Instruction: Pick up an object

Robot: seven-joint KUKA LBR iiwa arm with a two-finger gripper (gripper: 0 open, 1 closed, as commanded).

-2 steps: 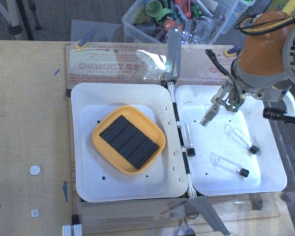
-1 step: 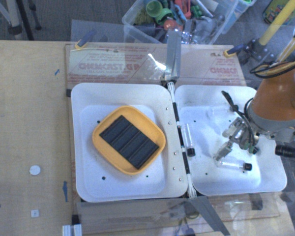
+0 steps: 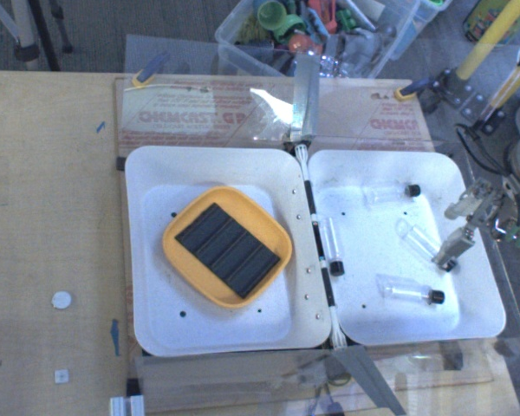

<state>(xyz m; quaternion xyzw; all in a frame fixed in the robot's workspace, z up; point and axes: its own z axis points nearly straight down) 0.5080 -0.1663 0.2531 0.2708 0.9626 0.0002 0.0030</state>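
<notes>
The gripper (image 3: 449,263) sits low in the right bin (image 3: 477,319), its grip hard to tell, beside a clear tube (image 3: 416,237). Next it must close on that tube.

Pale wooden bench (image 3: 43,198), dark grey carpet (image 3: 113,7) behind — clear tub (image 3: 243,37) of bright plastic clutter there.

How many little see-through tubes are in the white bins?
4, all in the right bin: one tube at the back, one along the left edge by the divider, one in the middle beside the gripper, one at the front. Clear tubes are faint, so another could hide.
</notes>
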